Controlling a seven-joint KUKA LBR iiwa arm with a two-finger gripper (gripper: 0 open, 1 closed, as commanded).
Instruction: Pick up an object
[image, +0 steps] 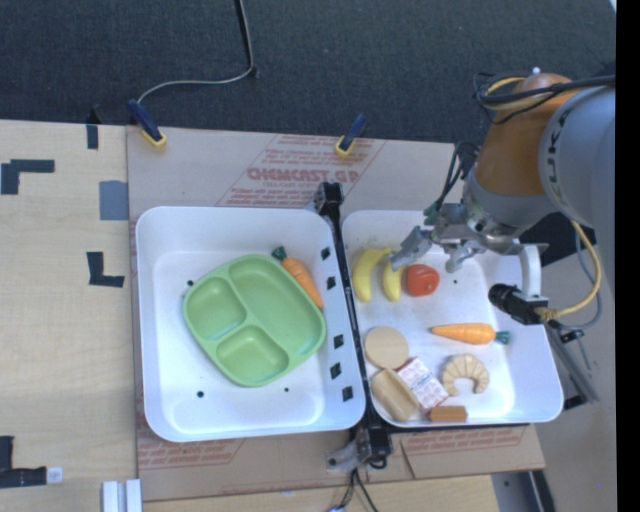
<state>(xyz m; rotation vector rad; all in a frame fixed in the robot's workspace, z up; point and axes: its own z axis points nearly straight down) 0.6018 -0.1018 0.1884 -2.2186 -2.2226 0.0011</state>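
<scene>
My gripper (433, 255) hangs over the back of the right bin (530, 395), its two fingers spread open. One fingertip (408, 252) is beside the bananas (372, 273), the other fingertip (456, 260) is to the right of a red tomato (421, 280). The tomato lies just in front of the gap between the fingers, with nothing held. Further forward lie an orange carrot (466, 333), a croissant (466, 374), a round cracker (386, 348), a bread piece (393, 394) and a wrapped snack (422, 382).
The left bin (165, 390) holds a green divided plate (254, 318) with a second carrot (301, 279) at its back right edge. A black divider (338, 290) separates the bins. A black cable connector (512, 303) hangs at the right bin's right side.
</scene>
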